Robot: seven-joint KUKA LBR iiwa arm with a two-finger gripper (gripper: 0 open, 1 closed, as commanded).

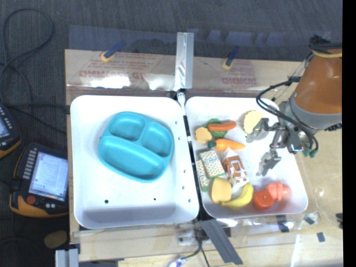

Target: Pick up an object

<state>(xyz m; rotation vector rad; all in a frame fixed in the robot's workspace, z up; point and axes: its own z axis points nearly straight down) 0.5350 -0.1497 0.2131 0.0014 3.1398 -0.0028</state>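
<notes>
Our likeliest target is the toy food heaped in the right bin (300,204): a banana (240,197), a red piece (271,196), a box (234,169) and two carrots (229,144) toward the middle and lower right of the frame. The claw (272,149) hangs over the bin's bare right part, near the red piece and touching nothing. We see nothing between its fingers, but we cannot tell whether they are spread or closed. The left bin (89,193) holds a blue tray (136,145). We judge this the approach step: next we must choose one piece, centre over it and descend.
</notes>
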